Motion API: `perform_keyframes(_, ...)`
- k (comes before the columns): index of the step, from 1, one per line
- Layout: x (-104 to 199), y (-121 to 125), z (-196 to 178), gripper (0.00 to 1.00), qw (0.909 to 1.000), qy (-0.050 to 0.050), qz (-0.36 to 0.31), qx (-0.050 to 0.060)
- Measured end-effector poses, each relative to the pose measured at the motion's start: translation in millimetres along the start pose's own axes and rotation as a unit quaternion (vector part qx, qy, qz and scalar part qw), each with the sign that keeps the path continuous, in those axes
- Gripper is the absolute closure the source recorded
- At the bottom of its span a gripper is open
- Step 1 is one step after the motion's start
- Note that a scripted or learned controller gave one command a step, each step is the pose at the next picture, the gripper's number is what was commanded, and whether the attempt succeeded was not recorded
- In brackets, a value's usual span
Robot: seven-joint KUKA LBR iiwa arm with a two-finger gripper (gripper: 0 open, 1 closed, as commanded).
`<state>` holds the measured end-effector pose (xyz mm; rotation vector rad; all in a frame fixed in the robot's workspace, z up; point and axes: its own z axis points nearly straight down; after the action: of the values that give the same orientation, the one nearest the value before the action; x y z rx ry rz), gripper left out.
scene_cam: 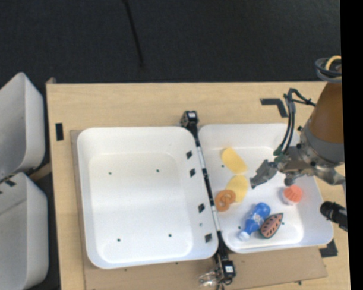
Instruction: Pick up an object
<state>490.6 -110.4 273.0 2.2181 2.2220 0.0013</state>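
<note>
Hand: dark metal hand (261, 173), hovering in the right shallow white plastic bin (268, 242); whether it is apart or together, cannot tell.
Objects: smooth yellow oval piece (237, 186) touching its 8 o'clock side; blue plastic bottle (255, 219) at 6.

The left bin (139, 196), filling the middle of the frame, is lying bare across its whole floor, offering wide room. The right bin (265, 242) is crowding up: two yellow pieces (234, 160) are sitting near its upper left, an orange ring (225, 199) is lying just beside the divider clips (200, 170), and a blue bottle (254, 220) is touching a brown oval object (271, 225) at the lower edge. An orange ball (294, 194) is sitting toward the right. The arm (326, 121) is blocking the right side, with the gripper (261, 173) hanging over the bin's centre.
</note>
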Motion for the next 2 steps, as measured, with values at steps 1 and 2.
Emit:
perform_keyframes(1, 13.6, 36.7, 124.1, 0.00, 1.0000, 0.001, -0.001, 0.004)
perform_keyframes(2, 2.3, 111.5, 174.9, 0.00, 1.0000, -0.001, -0.001, -0.001)
